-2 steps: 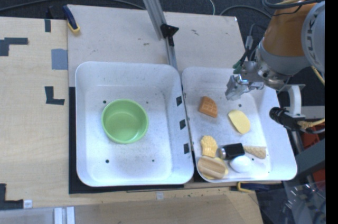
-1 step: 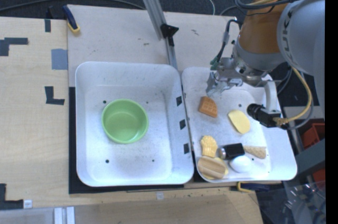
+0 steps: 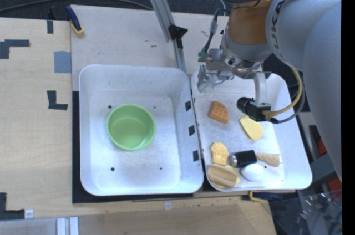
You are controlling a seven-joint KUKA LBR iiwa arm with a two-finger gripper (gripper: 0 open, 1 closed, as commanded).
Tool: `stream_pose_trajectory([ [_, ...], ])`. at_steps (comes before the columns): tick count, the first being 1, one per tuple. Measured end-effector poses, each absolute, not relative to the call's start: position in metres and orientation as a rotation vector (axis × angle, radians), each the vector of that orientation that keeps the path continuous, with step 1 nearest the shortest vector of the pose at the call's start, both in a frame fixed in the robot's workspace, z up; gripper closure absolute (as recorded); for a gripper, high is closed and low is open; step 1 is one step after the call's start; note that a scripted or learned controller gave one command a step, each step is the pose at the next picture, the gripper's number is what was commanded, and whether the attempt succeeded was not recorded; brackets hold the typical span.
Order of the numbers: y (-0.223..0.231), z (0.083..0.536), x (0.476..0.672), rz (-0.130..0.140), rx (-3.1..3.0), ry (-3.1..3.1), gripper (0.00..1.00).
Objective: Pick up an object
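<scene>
Gripper (image 3: 209,80) over right bin (image 3: 294,173), far end | fingers: cannot tell | waffle (image 3: 218,112) near, at gripper's 5 o'clock, apart | nothing held.

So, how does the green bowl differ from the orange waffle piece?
The green bowl is round and hollow; the orange waffle piece is flat with a grid pattern. The bowl looks much larger. The bowl sits alone in the left bin; the waffle piece lies in the right bin among other toy foods. Both are ungripped.
</scene>
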State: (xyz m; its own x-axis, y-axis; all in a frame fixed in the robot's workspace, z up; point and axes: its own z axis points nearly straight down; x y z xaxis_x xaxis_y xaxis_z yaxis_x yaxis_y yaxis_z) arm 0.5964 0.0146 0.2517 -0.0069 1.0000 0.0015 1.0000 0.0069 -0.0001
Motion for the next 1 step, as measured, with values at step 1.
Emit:
stream_pose_trajectory([
  [1,0.0573,0.2462,0.6265,0.000,-2.215,-2.227,1.00],
])
